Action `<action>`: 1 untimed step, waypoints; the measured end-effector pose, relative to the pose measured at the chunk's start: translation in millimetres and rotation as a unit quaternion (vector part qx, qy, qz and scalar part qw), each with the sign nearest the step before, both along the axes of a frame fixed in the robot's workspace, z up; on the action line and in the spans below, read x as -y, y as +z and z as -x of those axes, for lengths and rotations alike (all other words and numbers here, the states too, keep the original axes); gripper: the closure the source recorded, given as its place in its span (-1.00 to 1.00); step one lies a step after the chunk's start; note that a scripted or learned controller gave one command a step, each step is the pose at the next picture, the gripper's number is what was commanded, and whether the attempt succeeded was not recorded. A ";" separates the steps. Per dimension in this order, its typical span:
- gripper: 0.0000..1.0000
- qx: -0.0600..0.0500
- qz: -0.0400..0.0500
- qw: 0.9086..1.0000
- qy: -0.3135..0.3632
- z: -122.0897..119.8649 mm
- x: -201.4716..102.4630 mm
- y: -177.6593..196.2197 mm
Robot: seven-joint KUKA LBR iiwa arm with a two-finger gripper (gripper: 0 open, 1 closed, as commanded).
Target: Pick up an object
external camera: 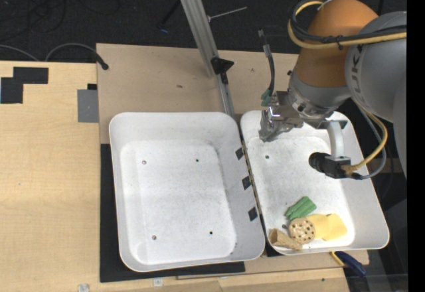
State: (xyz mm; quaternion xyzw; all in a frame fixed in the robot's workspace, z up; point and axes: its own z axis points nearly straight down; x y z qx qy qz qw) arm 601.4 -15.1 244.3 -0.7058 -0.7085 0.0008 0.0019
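Clutter heaped in the near corner of the shallow white right-hand bin (pixel 292 171): one tan wedge (pixel 285 239), one round tan perforated disc (pixel 301 229), one soft yellow piece (pixel 330 226), one green ridged piece (pixel 300 208). Four candidates, touching. Best to choose the green one at the heap's edge and descend straight over it. Farther back, one metal two-finger gripper (pixel 271 130), empty, low over the same bin; open or closed, impossible to tell. Alongside, a second white bin (pixel 172 178); two in all.

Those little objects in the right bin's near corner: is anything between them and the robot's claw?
Nothing visible. The gripper is at the right bin's far end; only bare floor separates it from the objects.
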 end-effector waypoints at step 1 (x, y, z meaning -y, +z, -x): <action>1.00 0.001 0.000 1.000 0.000 -31.1 -45.9 -4.5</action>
